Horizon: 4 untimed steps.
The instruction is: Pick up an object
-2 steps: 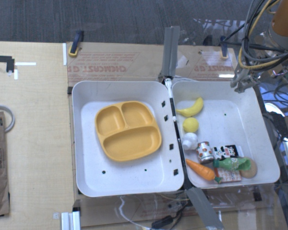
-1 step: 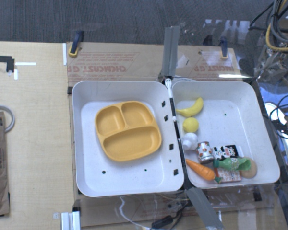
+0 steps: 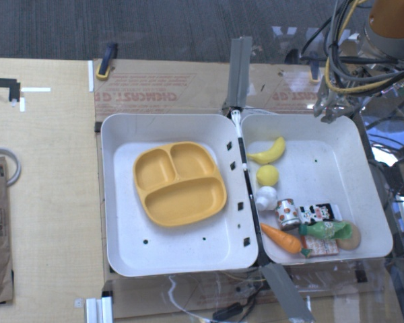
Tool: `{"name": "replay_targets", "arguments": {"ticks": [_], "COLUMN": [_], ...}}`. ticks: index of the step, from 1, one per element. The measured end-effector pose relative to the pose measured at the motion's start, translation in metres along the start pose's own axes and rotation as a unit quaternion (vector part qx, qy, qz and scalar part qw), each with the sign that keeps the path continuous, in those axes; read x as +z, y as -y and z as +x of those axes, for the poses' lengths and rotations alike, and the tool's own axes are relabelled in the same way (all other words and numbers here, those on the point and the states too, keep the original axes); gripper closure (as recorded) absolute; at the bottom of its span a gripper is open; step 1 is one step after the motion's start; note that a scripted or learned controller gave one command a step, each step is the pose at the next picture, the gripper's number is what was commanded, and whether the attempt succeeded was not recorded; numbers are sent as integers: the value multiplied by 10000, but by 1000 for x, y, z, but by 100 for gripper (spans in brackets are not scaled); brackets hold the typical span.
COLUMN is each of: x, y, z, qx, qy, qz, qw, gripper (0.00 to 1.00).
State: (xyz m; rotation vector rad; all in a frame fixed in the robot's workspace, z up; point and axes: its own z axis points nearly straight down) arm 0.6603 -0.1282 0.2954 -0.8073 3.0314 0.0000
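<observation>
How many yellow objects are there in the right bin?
2: a yellow banana near the bin's upper left, and a round yellow ball just below it. The cluttered pile lower down may hide more.

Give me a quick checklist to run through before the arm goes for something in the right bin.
1. Targets present in the right bin: ok. Banana, yellow ball, white ball, small can, carrot.
2. Gripper over a target: not ok, it sits at the bin's far rim.
3. Finger opening: cannot tell, cables hide it.
4. An isolated target: ok, the banana lies apart from the rest with bare floor to its right.
5. Clutter risk: not ok for the can and carrot, packed against other items at the near edge.
6. Left bin: ok, it holds the yellow divided plate, away from the targets.
</observation>
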Motion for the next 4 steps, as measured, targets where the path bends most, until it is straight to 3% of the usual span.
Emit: {"name": "replay_targets", "arguments": {"ticks": [1, 2, 3, 4], "x": [-52, -9, -24, -44], "y": [37, -47, 12, -100], "z": [24, -27, 7, -57], "qx": [-1261, -2148, -3163, -3492], "qy": [9, -1, 5, 10], "qz": [7, -8, 0, -4], "qw": [9920, 9767, 9487, 9370], "gripper": [100, 100, 100, 100]}}
